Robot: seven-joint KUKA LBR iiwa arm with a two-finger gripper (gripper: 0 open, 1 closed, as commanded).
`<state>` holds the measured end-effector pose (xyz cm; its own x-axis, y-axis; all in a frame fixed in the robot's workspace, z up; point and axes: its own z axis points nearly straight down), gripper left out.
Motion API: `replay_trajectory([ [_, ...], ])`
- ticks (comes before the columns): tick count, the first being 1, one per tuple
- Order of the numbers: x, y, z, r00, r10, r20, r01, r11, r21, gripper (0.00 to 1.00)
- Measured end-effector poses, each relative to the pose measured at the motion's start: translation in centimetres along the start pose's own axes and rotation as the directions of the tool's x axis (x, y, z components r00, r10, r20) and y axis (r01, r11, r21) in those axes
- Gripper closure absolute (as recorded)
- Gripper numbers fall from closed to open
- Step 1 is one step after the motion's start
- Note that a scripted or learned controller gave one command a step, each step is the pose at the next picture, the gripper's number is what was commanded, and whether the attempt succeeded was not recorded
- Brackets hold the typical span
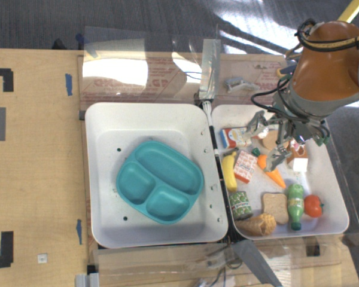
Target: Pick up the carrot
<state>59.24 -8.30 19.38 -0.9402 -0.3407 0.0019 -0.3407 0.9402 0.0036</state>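
Hovered, two-finger metal gripper (276, 141) spread open and empty, just above small orange tapered plastic carrot (272, 172) in right shallow white bin (338, 187); descent and closing judged next.

Grey arm with orange wrist band enters from the right and points steeply downward. Its pincer (279, 143) hangs low at the far right of the scene, dark cables looping round the wrist.

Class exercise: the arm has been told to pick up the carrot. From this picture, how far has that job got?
Done: the gripper is over the right bin, just above the carrot. In hand: lining up on it. Left: the grasp and lift, since the carrot lies on the bin floor beside the red-and-white box.
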Motion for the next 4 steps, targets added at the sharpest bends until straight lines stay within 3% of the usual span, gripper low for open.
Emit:
replay_trajectory([
  [1,1.0,-3.5,8.9,0.997,0.075,0.025,-0.076,0.997,0.013,0.0],
  [2,0.5,-3.5,7.4,0.996,0.074,0.042,-0.074,0.997,0.017,1.0],
  [3,3.4,-5.3,-11.0,0.997,-0.074,0.02,0.074,0.997,0.017,1.0],
  [4,3.5,-5.1,-10.2,0.997,-0.076,0.008,0.076,0.997,0.006,0.0],
])
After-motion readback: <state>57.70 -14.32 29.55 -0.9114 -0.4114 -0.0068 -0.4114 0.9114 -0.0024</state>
